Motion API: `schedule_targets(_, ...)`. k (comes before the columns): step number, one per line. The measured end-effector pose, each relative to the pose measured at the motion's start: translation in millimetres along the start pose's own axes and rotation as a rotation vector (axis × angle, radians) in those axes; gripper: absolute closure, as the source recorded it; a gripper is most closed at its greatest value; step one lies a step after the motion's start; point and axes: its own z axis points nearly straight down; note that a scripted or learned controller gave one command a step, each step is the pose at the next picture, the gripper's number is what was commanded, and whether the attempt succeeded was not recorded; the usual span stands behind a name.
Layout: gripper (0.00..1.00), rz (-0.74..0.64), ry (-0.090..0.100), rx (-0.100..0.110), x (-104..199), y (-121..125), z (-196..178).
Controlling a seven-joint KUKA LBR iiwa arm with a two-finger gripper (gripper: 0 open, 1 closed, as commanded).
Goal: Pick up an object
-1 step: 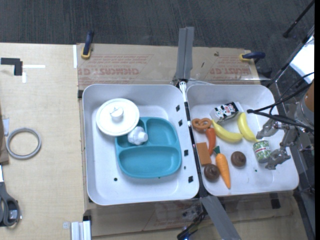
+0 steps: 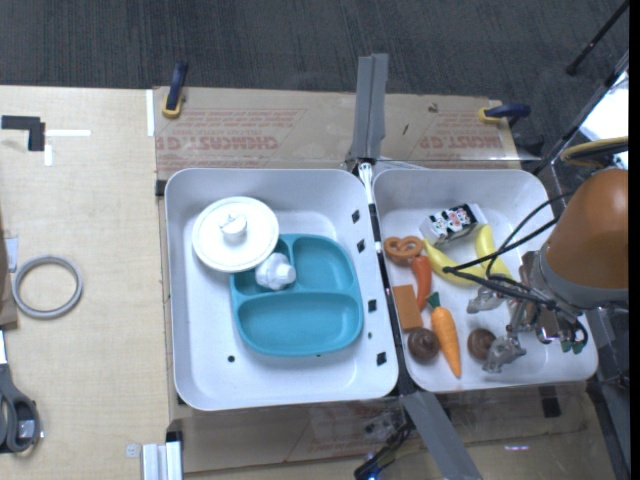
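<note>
The right bin (image 2: 470, 180) holds several toy foods. Among them are a pretzel (image 2: 403, 249), a yellow banana (image 2: 487, 250), a long carrot (image 2: 447, 340), an orange block (image 2: 405, 306) and a black and white box (image 2: 452, 221). Two brown round pieces lie near the front, one at the left (image 2: 423, 344) and one further right (image 2: 481, 342). My gripper (image 2: 508, 348) hangs low over the bin's front right corner, just right of the second brown piece, with cables trailing over the banana. Nothing can be made out as held.
The left bin (image 2: 180, 298) holds a teal divided tray (image 2: 300, 323), a white lid (image 2: 235, 234) and a small white crumpled thing (image 2: 274, 272). On the bench at the far left lie a grey tape ring (image 2: 76, 286) and scissors (image 2: 15, 420).
</note>
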Motion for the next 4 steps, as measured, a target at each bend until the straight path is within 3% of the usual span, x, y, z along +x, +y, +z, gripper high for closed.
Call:
schedule_targets(1,0.0,0.156,0.002,0.0,-67,40,9)
schedule_targets(2,0.0,0.107,0.005,-0.001,-20,61,10)
schedule_targets(3,0.0,0.271,0.001,0.0,-95,59,9)
schedule_targets(4,0.0,0.495,0.002,0.001,-97,62,9)
